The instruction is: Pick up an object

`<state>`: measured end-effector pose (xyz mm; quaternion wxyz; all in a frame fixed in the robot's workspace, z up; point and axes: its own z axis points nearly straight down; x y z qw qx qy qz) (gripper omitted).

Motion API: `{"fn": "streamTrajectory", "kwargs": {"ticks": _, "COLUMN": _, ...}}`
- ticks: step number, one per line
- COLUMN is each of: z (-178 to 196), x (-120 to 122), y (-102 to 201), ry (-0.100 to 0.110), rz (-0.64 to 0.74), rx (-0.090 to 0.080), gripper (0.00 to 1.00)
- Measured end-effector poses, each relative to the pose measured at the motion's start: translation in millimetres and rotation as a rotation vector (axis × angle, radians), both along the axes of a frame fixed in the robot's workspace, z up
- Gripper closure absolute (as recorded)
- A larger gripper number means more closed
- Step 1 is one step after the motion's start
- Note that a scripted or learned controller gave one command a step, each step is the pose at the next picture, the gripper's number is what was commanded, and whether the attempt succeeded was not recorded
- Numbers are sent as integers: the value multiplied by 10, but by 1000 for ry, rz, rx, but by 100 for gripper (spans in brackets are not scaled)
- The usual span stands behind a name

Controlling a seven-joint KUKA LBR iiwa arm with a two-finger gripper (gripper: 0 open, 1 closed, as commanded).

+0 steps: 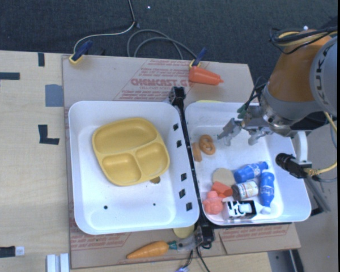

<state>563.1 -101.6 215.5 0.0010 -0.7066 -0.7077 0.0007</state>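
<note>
2 bins: yellow tray (131, 150) in left bin (85, 208); toys crowd right bin (297, 208).
Pretzel (207, 145): near, left of gripper (242, 134).
Gripper: fingers spread, grasping nothing.

My arm (297, 72) is grey with an orange band. Two white bins (82, 208): yellow tray (130, 150) at nine o'clock, blue bottles (259, 180) at four.

Light wooden bench (22, 152) with black tape marks, brown cardboard sheet (153, 81) lying flat on it, two white bins touching side by side on the cardboard, left bin (85, 208) at 9 o'clock, right bin (294, 208) at 3 o'clock, one toy carrot (204, 76) at 12 o'clock, another toy carrot (148, 250) at 6 o'clock
</note>
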Motion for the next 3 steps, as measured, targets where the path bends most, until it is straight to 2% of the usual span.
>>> {"fn": "streamTrajectory", "kwargs": {"ticks": 1, "z": -1265, "x": -566, "y": -240, "ry": 7, "rz": -5, "rx": 0, "gripper": 0}}
{"fn": "streamTrajectory", "kwargs": {"ticks": 2, "z": -820, "x": 169, "y": -228, "ry": -8, "rz": 2, "rx": -2, "gripper": 0}}
{"fn": "streamTrajectory", "kwargs": {"ticks": 3, "z": -1315, "x": -243, "y": -1066, "ry": -3, "rz": -6, "rx": -2, "gripper": 0}}
